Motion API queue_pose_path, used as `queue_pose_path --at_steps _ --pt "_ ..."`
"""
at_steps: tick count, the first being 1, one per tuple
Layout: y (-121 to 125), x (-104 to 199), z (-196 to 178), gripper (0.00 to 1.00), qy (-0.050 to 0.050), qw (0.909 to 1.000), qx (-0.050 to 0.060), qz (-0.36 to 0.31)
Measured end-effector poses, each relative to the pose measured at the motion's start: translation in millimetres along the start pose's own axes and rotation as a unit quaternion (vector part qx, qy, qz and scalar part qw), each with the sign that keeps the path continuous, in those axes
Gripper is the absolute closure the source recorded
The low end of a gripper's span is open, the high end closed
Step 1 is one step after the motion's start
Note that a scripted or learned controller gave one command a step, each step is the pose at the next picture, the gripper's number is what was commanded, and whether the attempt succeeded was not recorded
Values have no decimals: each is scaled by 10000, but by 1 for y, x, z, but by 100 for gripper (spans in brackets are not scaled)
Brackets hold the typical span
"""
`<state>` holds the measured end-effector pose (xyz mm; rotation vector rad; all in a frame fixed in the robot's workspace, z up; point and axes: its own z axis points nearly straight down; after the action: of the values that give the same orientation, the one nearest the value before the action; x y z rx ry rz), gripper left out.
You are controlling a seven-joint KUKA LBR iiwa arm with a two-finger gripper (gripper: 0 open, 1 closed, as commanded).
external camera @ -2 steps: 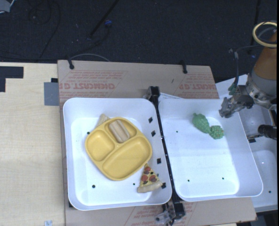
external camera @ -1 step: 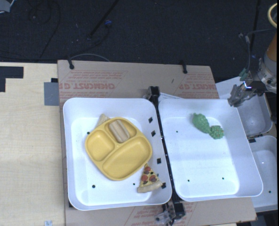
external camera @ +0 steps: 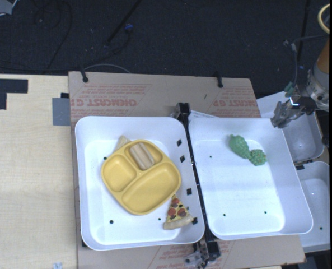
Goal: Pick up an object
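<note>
A green toy vegetable [external camera: 246, 149] lies in the upper part of the right bin [external camera: 238, 206]. In the left bin [external camera: 93, 150] a yellow divided plate [external camera: 149, 189] holds a tan bread-like piece [external camera: 141, 155] in its upper compartment. A toy pizza slice [external camera: 178, 214] rests just below the plate, near the bin's lower right corner. My gripper [external camera: 283, 116] hangs at the far right, over the right bin's upper right rim, to the right of and a little above the green vegetable. Nothing shows between its fingers.
A black divider [external camera: 189, 167] runs between the two bins. Both bins sit on a cardboard sheet [external camera: 154, 97]. Clear plastic containers [external camera: 308, 144] stand right of the right bin. A wooden bench top [external camera: 26, 178] spreads to the left.
</note>
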<state>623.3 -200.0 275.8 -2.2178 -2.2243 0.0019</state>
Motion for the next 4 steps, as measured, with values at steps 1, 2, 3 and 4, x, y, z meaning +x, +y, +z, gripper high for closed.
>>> queue_pose_path --at_steps 1,2,3,4 --pt "-3 56 17 100 15 10000 18 -8" --pt "-12 116 28 100 12 10000 20 -5" --pt "-14 164 41 100 10 10000 18 -6" --pt "-15 222 35 100 6 10000 7 -4"
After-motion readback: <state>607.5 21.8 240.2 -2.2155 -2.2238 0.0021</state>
